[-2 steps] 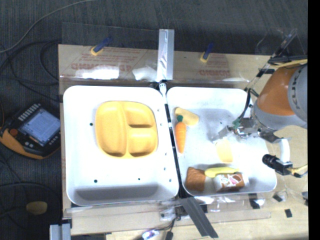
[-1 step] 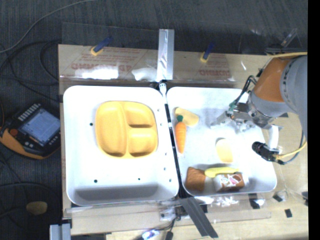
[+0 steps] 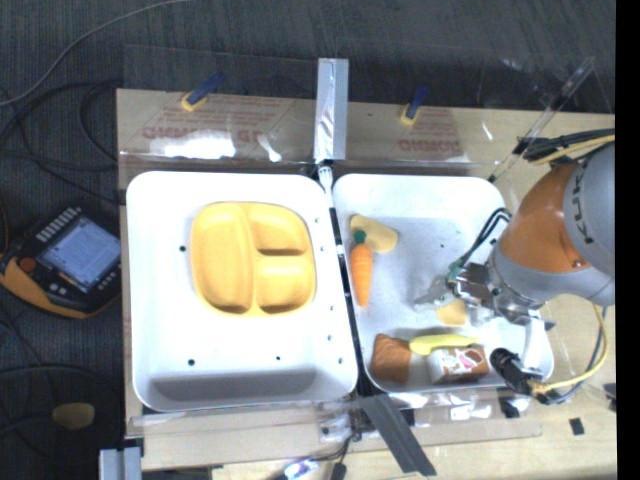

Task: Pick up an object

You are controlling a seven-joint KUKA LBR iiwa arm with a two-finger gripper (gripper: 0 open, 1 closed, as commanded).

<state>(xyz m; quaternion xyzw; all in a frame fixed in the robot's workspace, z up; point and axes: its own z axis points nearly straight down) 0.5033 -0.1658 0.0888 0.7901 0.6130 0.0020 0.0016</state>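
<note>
Since the fingers (image 3: 447, 290) are tucked low in the right bin (image 3: 420, 196) with the wrist crowding over them, I honestly can't tell how far open they are or whether they've got anything. A small pale yellow chunk (image 3: 453, 314) sits right under them, touching or nearly so, and that looks like the target to me.

Just below that there's a banana (image 3: 443, 343) lying across a little printed carton (image 3: 459, 364), with a brown bread-looking piece (image 3: 391, 359) beside them at the bin's near wall. Further left, a toy carrot (image 3: 361, 273) lies along the divider with a pale yellow wedge (image 3: 375, 234) above it. The left bin (image 3: 160, 368) holds a yellow divided tray (image 3: 252, 257).

What could go wrong: the chunk is small and flat, so the tips might close on air or squirt it sideways. The banana is close enough that a slightly off descent could nudge it or pinch both. The arm's orange band (image 3: 545, 228) hangs over the right wall, so there isn't much room there either.
</note>
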